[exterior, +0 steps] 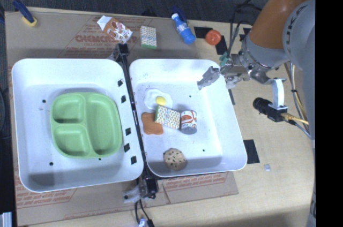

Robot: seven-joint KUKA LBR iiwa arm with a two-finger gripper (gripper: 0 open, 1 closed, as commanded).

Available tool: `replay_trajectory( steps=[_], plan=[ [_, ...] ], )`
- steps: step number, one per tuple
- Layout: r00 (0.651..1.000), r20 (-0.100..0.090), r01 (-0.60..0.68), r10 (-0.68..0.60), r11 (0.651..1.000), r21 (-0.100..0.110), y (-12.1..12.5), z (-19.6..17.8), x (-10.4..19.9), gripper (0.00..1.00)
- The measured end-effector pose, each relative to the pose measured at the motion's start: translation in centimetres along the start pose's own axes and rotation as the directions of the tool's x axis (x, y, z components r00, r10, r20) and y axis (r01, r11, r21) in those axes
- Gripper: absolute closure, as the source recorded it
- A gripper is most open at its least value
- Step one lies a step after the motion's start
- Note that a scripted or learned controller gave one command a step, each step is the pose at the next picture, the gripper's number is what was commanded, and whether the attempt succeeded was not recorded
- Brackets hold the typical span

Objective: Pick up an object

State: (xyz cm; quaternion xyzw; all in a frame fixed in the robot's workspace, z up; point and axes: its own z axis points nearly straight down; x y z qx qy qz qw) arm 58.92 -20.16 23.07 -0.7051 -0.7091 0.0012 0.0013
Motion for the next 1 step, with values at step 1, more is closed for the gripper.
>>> replay_trajectory(
  steps=[1],
  plan=[
    [1.000, -0.001, 0.001, -0.001, 1.000, 0.000, -4.12, 13.95, 0.57, 0.00]
  ],
)
